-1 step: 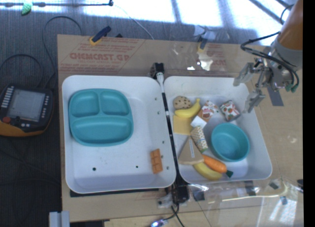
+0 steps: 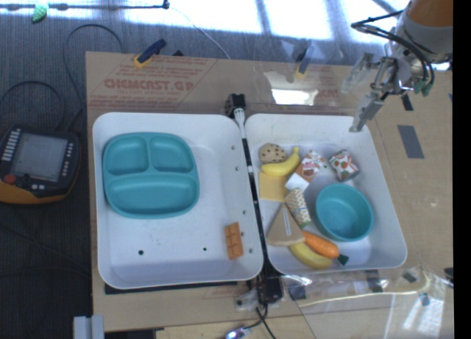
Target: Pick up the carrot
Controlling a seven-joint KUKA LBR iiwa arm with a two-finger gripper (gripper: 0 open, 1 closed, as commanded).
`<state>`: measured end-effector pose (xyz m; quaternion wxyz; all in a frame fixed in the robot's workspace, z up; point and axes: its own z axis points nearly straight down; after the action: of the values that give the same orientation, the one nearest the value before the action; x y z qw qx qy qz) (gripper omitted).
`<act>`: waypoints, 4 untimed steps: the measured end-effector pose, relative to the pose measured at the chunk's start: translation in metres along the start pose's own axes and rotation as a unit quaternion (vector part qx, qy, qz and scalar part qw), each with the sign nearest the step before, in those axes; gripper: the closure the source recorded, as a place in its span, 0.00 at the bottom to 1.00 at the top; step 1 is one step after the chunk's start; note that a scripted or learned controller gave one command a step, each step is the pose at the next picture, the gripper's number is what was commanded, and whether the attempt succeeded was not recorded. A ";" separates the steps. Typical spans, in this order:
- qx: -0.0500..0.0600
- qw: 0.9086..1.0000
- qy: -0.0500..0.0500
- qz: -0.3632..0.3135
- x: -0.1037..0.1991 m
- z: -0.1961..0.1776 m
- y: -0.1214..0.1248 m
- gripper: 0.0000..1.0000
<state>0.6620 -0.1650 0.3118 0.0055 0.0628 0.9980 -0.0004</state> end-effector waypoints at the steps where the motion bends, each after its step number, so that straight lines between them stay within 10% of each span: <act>1: 0.001 0.998 0.000 -0.058 0.090 -0.055 -0.018 0.00; 2: -0.002 0.997 0.003 -0.083 0.036 -0.058 0.094 0.00; 3: -0.001 0.947 0.004 -0.320 0.153 -0.042 0.080 0.00; 4: -0.005 0.944 0.010 -0.330 0.180 0.121 0.053 0.00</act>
<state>0.4911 -0.0903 0.1893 -0.0045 -0.2700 0.9629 0.0031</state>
